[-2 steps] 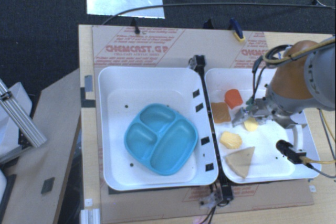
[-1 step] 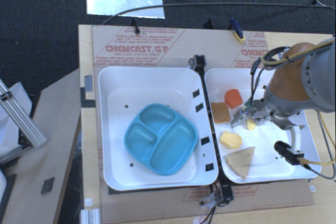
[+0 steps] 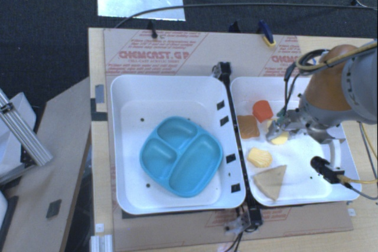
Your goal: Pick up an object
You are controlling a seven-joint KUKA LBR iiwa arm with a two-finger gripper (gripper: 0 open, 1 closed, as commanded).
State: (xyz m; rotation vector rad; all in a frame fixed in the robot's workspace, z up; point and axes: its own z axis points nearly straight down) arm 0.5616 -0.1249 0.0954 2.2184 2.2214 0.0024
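White plastic bins sit side by side on the tabletop [image 3: 100, 144]. In the left bin [image 3: 127, 97] lies a blue divided plate [image 3: 180, 155]. The right bin [image 3: 339, 189] holds the loose pieces — an orange-red block [image 3: 262, 110], a brown toast-like slice [image 3: 248, 126] just beside it, a yellow lump [image 3: 259, 157] and a tan wedge [image 3: 270, 181] near the front wall. The grey arm [image 3: 336, 91] reaches in from the right, and its tool [image 3: 277, 133] is low in the right bin, right at a small pale-yellow piece [image 3: 279, 139]. Whether the tool is clenched or released I cannot tell — nor whether it grips that piece.
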